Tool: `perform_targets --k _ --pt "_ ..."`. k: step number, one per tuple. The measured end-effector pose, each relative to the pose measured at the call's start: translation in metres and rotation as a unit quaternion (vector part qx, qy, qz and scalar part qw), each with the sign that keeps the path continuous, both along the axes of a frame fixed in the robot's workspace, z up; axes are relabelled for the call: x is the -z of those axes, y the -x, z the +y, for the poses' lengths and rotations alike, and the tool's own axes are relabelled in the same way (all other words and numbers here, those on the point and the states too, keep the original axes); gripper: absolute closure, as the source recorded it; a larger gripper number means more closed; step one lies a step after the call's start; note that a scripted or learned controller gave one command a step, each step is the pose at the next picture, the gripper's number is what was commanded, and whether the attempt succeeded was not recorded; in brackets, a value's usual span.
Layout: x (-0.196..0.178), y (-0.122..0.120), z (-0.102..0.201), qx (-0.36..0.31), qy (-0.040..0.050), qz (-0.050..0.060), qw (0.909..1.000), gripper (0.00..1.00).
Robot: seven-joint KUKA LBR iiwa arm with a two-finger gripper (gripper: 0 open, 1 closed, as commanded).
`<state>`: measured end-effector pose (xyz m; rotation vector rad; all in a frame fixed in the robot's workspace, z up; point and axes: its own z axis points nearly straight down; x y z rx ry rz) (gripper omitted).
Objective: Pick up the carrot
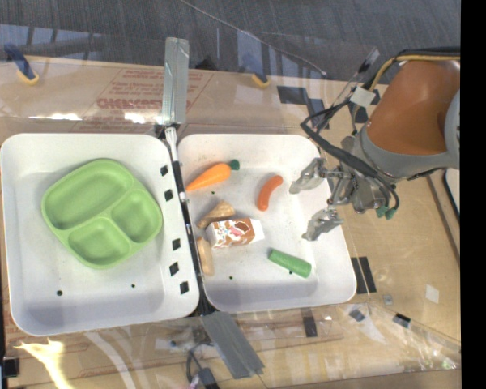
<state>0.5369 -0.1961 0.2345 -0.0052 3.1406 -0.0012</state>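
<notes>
The carrot [210, 176] is orange with a small dark green tip and lies at the upper left of the right bin [324, 286], close to the divider between the bins. My gripper [313, 201] hangs over the right side of that bin, well to the right of the carrot. Its two fingers [306, 177] are spread wide apart, open, with nothing between them.
An orange-red sausage [269, 191] lies between carrot and gripper. A small printed carton [233, 232], two tan bread-like pieces [214, 215] and a green cucumber piece [290, 262] lie lower in the right bin. The left bin [32, 298] holds a green divided plate [101, 211].
</notes>
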Motion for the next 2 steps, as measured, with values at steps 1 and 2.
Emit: perform_targets --k 1,2 --pt "0.092 -0.076 0.038 -0.119 -0.0015 0.001 0.9929 0.0" --pt "0.142 -0.121 0.102 -0.117 -0.001 -0.001 0.9932 0.0"
